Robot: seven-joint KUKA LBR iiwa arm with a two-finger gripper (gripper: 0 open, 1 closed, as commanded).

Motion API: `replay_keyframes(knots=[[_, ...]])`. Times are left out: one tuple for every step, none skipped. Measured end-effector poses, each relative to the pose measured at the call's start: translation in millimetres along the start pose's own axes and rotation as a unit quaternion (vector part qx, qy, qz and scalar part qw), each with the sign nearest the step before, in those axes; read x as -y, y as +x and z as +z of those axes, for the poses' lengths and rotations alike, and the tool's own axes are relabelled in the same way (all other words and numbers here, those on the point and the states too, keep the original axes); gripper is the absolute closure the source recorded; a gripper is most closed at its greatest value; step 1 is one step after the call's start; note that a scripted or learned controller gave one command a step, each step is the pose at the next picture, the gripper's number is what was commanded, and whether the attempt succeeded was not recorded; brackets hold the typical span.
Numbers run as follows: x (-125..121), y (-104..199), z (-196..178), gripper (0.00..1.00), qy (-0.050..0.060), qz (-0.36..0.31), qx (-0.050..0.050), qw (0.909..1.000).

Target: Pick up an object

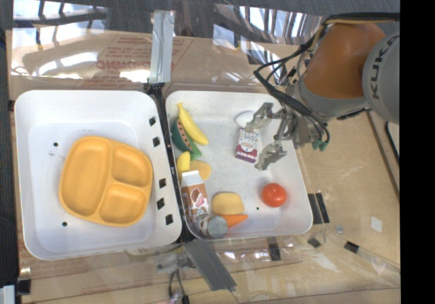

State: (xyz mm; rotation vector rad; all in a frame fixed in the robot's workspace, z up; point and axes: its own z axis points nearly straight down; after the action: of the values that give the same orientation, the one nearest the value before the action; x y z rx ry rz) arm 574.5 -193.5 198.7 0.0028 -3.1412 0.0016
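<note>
Gripper [267,134] hangs low over the right bin [299,190], its two fingers spread wide apart with nothing between them: one fingertip near the bin's far side, the other nearer the camera. Just beside them, toward the bin's middle, lies a small carton [247,145], maroon and white, which looks like a juice or milk box, though the print is too small to read. It seems the likeliest target, being the thing closest to the open fingers, yet it sits beside the gap, not inside it.

Other candidates lie in the same bin: a red tomato [274,194] near the front right corner, a banana [191,125] along the left wall with a green piece under it, a tall brown carton [195,200], a yellow lump [227,203], an orange carrot [236,220] and a grey round thing [217,227] at the front. The left bin [41,109] bears a yellow divided tray [105,180].

By my judgement the step in hand is the approach, with the grasp not yet made. The next move calls for shifting the fingers leftward to straddle the small carton, lowering to the bin floor, then closing squarely across its narrow sides before lifting.
</note>
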Motion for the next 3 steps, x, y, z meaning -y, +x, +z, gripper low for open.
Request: replay_keyframes(knots=[[9.8,-39.5,109.1,0.00,-0.001,0.022,-0.001,0.9998],[-55.8,-36.8,106.7,0.00,-0.002,-0.139,0.000,0.9903],[-57.3,-38.1,96.2,1.00,-0.001,-0.142,0.001,0.9898]])
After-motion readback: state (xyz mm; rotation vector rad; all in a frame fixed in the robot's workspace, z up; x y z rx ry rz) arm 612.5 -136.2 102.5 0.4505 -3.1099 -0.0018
